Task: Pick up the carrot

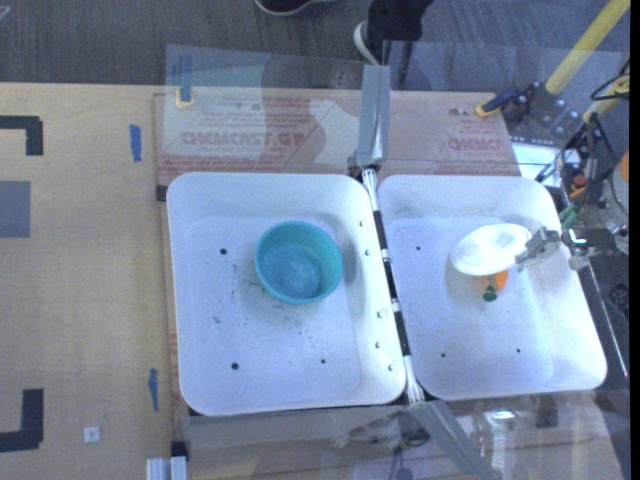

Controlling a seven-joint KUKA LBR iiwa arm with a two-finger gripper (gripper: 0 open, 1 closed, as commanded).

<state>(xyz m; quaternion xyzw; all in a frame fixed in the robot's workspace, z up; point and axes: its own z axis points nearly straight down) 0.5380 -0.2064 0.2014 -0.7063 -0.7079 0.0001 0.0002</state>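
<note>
Jaw state cannot be told from the camera view: the gripper point(530, 251) is seen as a slim grey tip reaching in from the right over the right bin point(560, 363), and its end is too small and blurred to be read.

The carrot point(494, 285) is found in the right bin, toward its far right quarter, partly tucked under the near edge of a white dish point(485, 249). It is seen as a small orange piece with a green end toward the bin's near edge; its long axis appears to run roughly from far edge to near edge, though too little of it is exposed for certainty. From the gripper tip, the carrot lies just beside and slightly toward the near edge and the left, so a short move down and inward is judged to be needed. The dish overlapping the carrot is likely to obstruct a clean grasp.

The carrot looks smooth and matte; the dish is round, shallow and glossy white. Both bins are shallow, white, with rounded corners and scuffed floors. In the left bin point(200, 368), a round teal bowl point(297, 260) sits near the centre, well apart from the carrot.
</note>
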